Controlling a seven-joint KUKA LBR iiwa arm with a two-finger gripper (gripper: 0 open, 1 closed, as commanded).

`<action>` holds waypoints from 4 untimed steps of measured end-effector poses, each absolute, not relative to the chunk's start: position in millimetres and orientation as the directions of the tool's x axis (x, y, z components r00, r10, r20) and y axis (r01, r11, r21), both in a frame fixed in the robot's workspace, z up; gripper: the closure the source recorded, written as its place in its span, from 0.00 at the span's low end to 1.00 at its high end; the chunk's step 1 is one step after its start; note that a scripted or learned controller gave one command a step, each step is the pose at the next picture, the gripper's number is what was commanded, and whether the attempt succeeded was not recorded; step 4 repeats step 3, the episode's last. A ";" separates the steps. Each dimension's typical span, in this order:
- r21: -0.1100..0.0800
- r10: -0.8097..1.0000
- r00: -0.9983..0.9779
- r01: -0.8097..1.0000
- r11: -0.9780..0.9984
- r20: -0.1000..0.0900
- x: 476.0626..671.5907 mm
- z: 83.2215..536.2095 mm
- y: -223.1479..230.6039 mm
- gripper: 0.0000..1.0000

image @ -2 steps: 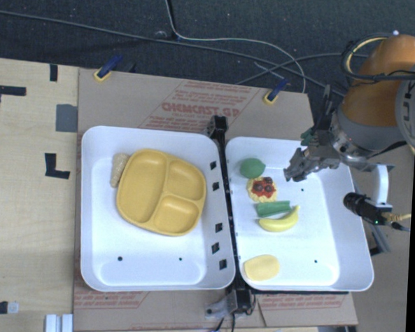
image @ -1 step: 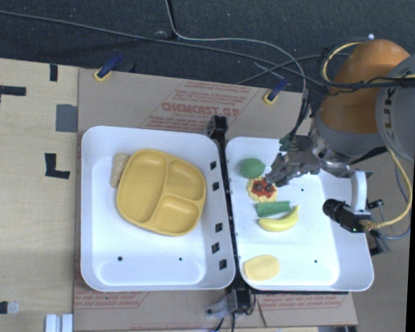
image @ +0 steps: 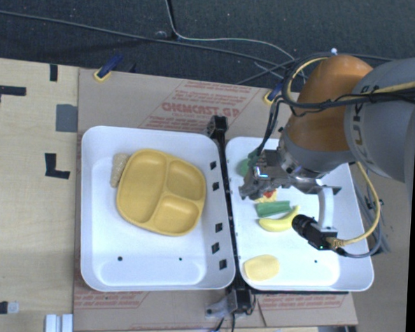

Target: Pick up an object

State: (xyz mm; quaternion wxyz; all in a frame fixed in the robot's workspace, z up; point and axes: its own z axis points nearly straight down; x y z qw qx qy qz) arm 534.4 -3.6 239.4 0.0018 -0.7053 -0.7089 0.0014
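My gripper (image: 257, 184) hangs low over the left part of the right bin (image: 341, 275), under the arm's orange band. Just beneath and beside it lie a small red and orange piece (image: 265, 197), a green bean-like piece (image: 274, 207) and a yellow banana (image: 276, 224). A dark green item (image: 245, 165) peeks out at the gripper's upper left. A pale yellow rounded object (image: 261, 267) rests near the bin's front edge. The gripper body hides its fingertips.
The left bin (image: 97, 246) holds a yellow divided plate (image: 161, 191) with a tan sponge-like piece (image: 117, 169) tucked under its left rim. A black divider with clips (image: 223, 198) runs between the bins. Cables (image: 350, 241) loop around the arm's wrist.
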 end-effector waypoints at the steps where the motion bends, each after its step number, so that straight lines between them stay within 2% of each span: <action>1: -0.003 1.000 -0.007 1.000 0.007 0.001 525.1 241.0 44.0 1.00; 2: -0.004 1.000 -0.006 1.000 0.006 0.000 513.1 224.4 87.5 1.00; 3: -0.003 1.000 -0.002 1.000 0.002 -0.001 513.8 225.3 85.1 0.00; 4: -0.003 1.000 -0.002 1.000 0.002 -0.001 513.8 225.3 85.1 0.00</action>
